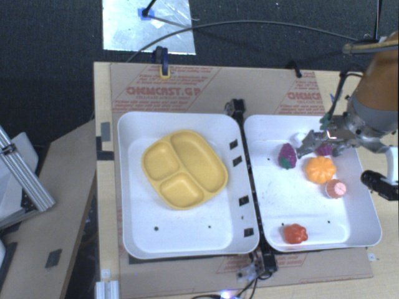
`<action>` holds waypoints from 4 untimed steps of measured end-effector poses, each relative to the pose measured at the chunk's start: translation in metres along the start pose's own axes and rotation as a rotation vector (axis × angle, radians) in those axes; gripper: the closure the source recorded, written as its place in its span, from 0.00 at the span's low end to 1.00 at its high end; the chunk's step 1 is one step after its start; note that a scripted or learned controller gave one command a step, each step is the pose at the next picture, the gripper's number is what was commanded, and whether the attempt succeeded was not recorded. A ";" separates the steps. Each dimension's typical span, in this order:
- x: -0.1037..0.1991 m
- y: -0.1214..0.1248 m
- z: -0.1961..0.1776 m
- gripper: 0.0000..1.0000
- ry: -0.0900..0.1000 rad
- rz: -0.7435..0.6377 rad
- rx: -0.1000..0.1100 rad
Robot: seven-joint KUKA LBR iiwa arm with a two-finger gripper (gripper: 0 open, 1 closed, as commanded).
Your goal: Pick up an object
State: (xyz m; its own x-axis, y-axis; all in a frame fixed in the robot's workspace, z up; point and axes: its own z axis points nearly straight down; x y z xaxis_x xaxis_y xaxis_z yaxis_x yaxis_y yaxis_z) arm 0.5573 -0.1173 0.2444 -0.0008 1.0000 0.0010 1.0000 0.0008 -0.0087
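In the left bin (pixel 134 229), a smooth three-compartment yellow plate (pixel 184 169).

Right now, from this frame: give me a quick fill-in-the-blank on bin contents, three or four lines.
1. The yellow plastic divided plate lies in the ___ bin.
2. That plate has ___ compartments.
3. The round orange toy fruit lies in the ___ bin.
4. The small red toy pepper lies near the right white bin's ___ edge.

Answers: left; three; right; front
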 end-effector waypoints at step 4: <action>-0.006 0.009 0.155 0.00 0.000 0.000 -0.006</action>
State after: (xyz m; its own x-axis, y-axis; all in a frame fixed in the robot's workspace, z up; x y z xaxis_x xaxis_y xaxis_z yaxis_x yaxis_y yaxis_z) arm 0.5647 -0.1232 0.0897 -0.0006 1.0000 0.0012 1.0000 0.0006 -0.0026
